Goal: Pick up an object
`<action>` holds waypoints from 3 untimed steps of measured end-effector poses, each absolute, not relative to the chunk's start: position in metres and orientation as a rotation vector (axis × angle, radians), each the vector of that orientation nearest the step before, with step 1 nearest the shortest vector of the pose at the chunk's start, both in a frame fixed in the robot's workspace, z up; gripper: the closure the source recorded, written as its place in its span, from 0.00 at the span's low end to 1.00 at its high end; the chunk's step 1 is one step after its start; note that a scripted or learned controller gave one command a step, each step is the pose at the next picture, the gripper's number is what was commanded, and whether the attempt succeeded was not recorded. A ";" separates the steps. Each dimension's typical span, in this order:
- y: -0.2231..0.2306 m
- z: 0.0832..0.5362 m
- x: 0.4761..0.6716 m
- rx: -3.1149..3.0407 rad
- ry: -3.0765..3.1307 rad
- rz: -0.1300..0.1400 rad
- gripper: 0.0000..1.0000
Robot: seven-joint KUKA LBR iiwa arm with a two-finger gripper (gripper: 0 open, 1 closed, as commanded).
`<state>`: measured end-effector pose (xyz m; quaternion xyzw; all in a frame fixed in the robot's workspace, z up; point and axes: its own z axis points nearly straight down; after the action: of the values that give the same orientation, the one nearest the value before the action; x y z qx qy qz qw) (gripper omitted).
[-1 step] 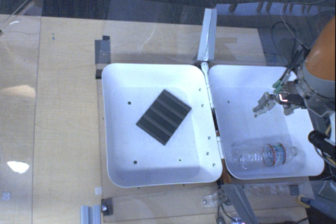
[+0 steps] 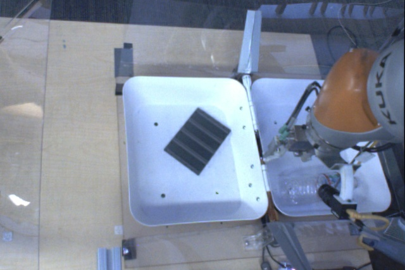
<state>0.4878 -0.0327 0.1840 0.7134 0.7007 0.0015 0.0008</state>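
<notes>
Dark grey and ribbed, the slab [image 2: 197, 140] is lying flat near the middle of the left bin [image 2: 142, 104], turned at a slant to the bin's walls and touching nothing else, so by the look of things it is not yet picked up. A clear object, perhaps a small bottle [image 2: 300, 189], seems to be resting on the floor of the right bin [image 2: 272, 98], though it is too faint against the white to name with confidence. The arm [image 2: 351, 95] is reaching in from the right and hanging over the right bin, its orange band bulging above the wrist and hiding much of what sits beneath. The tool [image 2: 288, 143] is pointing down and toward the divider between the two bins, near the right bin's left wall, and whether it is apart or together I cannot tell from this angle; nothing is visibly sitting in it. Judging from this, the pick is still ahead: the tool is hovering low in the right bin, well apart from the slab and just beside the clear thing, so the grasp, the lift and the proof of a hold are all remaining. The wooden table [image 2: 69, 155] around the bins is carrying only brackets and clear guard panels.
</notes>
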 end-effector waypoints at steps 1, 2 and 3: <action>-0.069 0.185 0.551 2.306 2.130 0.005 0.00; -0.145 0.229 0.533 2.318 2.114 0.006 0.00; -0.086 0.090 0.491 2.447 1.957 0.019 0.00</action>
<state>0.4914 -0.0858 0.0899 0.7809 0.6246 0.0060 0.0044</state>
